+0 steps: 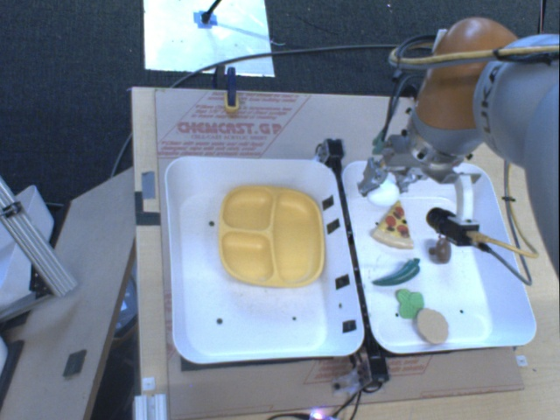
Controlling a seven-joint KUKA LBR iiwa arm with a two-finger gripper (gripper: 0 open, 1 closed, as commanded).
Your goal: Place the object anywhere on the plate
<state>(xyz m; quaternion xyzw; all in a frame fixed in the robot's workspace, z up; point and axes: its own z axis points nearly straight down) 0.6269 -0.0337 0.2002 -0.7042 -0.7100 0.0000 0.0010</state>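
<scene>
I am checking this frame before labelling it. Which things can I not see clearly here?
- Gripper, camera view: the wrist above covers it, so the finger state is unclear.
- White object under the gripper: partly covered, identity unclear.
- Small brown item: too small to identify.
- Arm: cut off by the right edge.
- Yellow plate: fully visible.

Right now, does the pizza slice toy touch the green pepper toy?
Apart. The camera view shows bare white bin floor between the triangular pizza slice toy and the curved green pepper toy.

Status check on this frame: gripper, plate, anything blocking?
Gripper low over white item, right bin. Yellow plate bare, left bin. Path clear.
</scene>
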